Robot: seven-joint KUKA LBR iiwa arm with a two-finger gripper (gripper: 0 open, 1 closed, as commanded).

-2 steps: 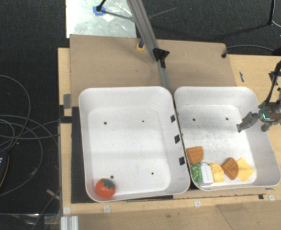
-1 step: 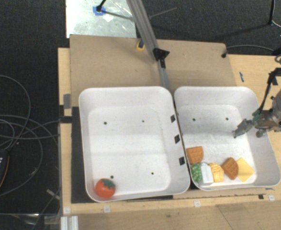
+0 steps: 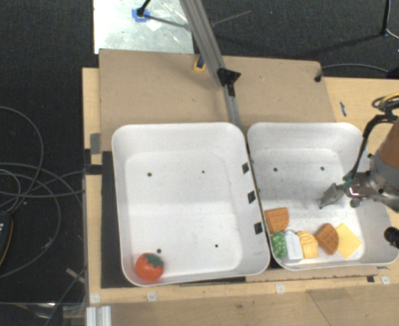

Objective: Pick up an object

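right now your tool (image 3: 335, 195) hovers low over the right bin (image 3: 301, 138), its fingers spread and holding nothing. the nearest pickable things lie just toward the bin's front edge from it: a brown slice (image 3: 327, 238) and a yellow block (image 3: 349, 240), side by side, so you'd judge the next move runs down-frame.

The 2 white bins (image 3: 185, 141) look like smooth, matt plastic with a faint speckle, set on a counter (image 3: 267, 87) of plain matt brown board, beside dark rough carpet (image 3: 36, 46) and a glossy red tomato (image 3: 149, 267).
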